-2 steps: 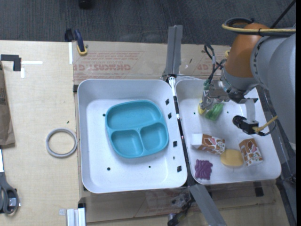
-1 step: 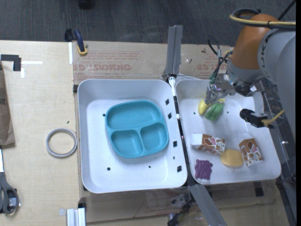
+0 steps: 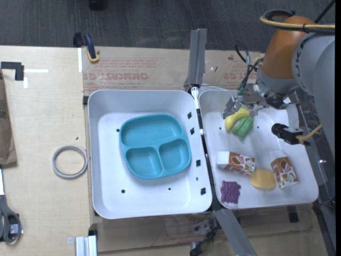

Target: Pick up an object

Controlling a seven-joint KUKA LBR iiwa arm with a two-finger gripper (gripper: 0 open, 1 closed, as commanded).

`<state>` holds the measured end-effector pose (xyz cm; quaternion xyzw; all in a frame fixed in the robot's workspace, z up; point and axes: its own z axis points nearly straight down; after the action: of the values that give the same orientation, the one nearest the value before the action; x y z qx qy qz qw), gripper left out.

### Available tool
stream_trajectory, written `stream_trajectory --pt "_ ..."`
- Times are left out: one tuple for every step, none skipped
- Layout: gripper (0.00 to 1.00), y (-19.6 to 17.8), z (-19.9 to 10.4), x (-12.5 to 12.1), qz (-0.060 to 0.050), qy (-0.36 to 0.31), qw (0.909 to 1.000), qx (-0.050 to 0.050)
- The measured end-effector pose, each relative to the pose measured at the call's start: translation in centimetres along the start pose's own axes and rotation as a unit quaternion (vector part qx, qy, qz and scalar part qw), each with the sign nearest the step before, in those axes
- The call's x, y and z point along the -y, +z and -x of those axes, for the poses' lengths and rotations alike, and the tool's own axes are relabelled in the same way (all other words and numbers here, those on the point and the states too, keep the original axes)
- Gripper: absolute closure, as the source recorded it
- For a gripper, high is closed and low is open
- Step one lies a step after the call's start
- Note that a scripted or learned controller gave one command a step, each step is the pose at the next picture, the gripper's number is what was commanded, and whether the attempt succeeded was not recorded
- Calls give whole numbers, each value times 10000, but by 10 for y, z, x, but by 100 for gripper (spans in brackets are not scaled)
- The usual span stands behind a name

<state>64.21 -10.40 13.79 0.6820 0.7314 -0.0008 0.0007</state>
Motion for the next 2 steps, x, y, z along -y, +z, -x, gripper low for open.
stream_trajectory --pt "0 39 1 0 65 93 9999 15" --pt "100 28 3 0 74 89 9999 32"
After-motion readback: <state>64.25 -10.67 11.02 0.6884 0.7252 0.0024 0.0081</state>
